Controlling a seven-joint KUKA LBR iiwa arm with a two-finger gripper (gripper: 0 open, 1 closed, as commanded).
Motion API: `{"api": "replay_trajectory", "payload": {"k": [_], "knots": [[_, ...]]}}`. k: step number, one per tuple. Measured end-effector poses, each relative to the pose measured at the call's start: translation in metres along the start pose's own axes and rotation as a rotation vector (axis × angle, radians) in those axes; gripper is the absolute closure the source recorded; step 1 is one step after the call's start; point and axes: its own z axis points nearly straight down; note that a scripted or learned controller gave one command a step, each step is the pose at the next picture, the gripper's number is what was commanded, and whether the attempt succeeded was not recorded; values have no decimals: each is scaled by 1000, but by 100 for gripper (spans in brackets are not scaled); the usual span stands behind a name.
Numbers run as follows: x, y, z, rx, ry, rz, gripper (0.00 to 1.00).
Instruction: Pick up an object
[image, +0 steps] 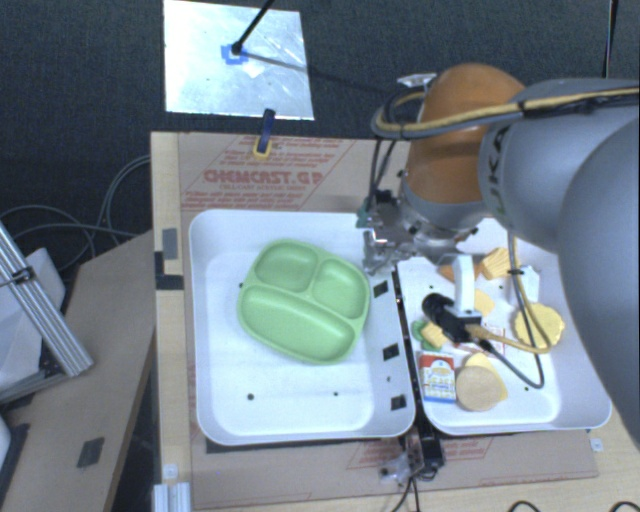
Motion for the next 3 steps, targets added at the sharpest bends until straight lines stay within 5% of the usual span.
{"api": "replay_trajectory", "payload": {"k": [1,3], "knots": [[46,-9,-9,0,-1,2,100],[44,-10,-9,0,-2,6,100]]}}
